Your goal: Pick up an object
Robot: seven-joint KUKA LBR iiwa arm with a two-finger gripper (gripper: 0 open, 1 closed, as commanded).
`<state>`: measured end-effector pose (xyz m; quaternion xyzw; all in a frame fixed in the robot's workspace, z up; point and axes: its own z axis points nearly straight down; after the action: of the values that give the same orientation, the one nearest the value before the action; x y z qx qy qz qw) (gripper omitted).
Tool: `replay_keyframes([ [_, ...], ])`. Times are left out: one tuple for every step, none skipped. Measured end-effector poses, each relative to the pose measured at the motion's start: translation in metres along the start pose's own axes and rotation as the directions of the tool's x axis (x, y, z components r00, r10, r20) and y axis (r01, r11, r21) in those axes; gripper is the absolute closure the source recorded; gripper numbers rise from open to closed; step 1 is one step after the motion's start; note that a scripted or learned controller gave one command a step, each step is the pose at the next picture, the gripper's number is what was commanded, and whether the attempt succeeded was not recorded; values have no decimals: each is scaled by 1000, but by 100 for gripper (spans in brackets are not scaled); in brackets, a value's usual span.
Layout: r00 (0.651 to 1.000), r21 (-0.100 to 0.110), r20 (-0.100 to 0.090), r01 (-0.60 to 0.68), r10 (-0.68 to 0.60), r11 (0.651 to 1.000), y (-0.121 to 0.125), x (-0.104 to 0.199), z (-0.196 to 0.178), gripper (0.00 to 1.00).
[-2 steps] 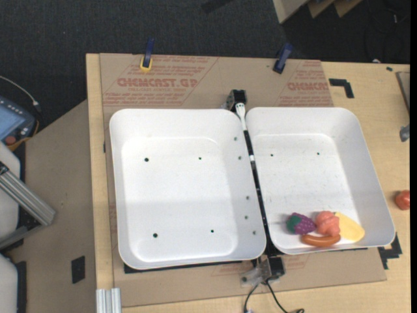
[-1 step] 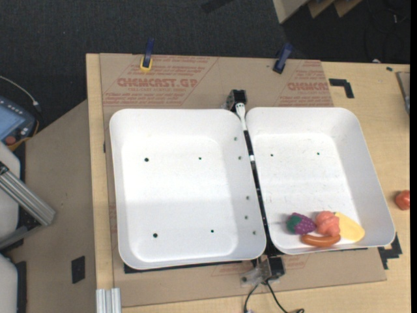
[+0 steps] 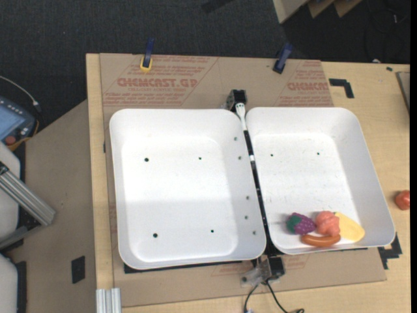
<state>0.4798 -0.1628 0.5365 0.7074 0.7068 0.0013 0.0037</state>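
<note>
Camera view, nearest first: huddled in the near corner of the right bin [image 3: 313,175], four small toy foods, touching. Curved orange sausage [image 3: 320,240] at the front, then purple grapes [image 3: 301,223], reddish-orange fruit [image 3: 328,222], and yellow piece [image 3: 352,229] close to the wall. Probably light, hard, smooth plastic, so likely to slip or skid. Best to take the grapes across their bumpy middle, on the open side of the cluster. Just outside to the right, a small orange thing [image 3: 402,200]. Alongside, the left bin [image 3: 124,175]. Farthest, on the cardboard [image 3: 215,77], a yellow-and-blue clamp [image 3: 147,60] and a blue clamp [image 3: 283,57].
</note>
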Motion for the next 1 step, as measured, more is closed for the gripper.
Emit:
replay_keyframes([
  [1000,2,0,0,0,1000,0,-4,1,0],
])
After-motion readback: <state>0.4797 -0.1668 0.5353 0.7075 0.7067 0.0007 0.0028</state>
